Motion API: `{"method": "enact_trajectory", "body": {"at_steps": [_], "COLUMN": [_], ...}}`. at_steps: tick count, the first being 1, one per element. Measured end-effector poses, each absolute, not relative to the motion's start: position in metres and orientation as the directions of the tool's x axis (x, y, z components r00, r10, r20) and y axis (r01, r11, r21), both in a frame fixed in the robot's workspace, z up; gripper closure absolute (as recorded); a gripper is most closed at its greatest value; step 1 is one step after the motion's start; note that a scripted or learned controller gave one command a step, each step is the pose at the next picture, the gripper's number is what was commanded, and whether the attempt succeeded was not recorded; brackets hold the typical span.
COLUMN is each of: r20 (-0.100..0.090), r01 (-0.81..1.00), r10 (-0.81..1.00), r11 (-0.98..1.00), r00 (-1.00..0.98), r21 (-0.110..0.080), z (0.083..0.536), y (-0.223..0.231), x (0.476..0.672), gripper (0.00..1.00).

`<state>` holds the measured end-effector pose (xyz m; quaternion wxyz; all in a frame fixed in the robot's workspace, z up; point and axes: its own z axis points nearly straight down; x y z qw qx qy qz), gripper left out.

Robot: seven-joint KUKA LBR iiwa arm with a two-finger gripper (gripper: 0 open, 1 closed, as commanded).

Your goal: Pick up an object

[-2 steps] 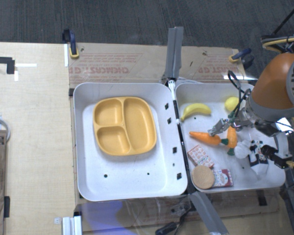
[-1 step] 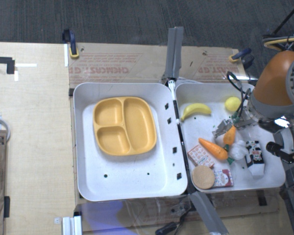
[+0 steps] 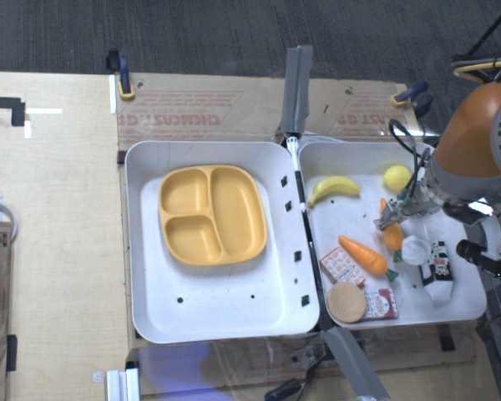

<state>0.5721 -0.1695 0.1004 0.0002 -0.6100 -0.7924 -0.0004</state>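
Observation:
The right bin (image 3: 459,307) holds several small items: a yellow banana (image 3: 334,188), a lemon (image 3: 397,176), a carrot (image 3: 363,255), a small orange piece (image 3: 392,237), a red-and-white box (image 3: 341,266), a round tan disc (image 3: 347,302), a pink packet (image 3: 382,305), a white cup (image 3: 414,249) and a black-and-white carton (image 3: 438,267). My gripper (image 3: 390,216) reaches in from the right and sits low in this bin, just above the small orange piece and below the lemon. Nothing is visibly lifted.
The left bin (image 3: 150,299) holds a yellow divided plate (image 3: 212,214). A grey post (image 3: 296,90) stands behind the divider between the bins. The arm's orange band (image 3: 476,132) hangs over the right bin's far right corner, with cables beside it.

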Motion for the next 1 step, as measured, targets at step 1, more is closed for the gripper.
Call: {"method": "enact_trajectory", "body": {"at_steps": [1], "r20": [0.0], "r01": [0.979], "r10": [0.979], "r11": [0.202], "r00": [-0.202], "r21": [-0.002], "z": [0.1911], "y": [-0.0376], "x": [0.585], "gripper": [1.0]}}
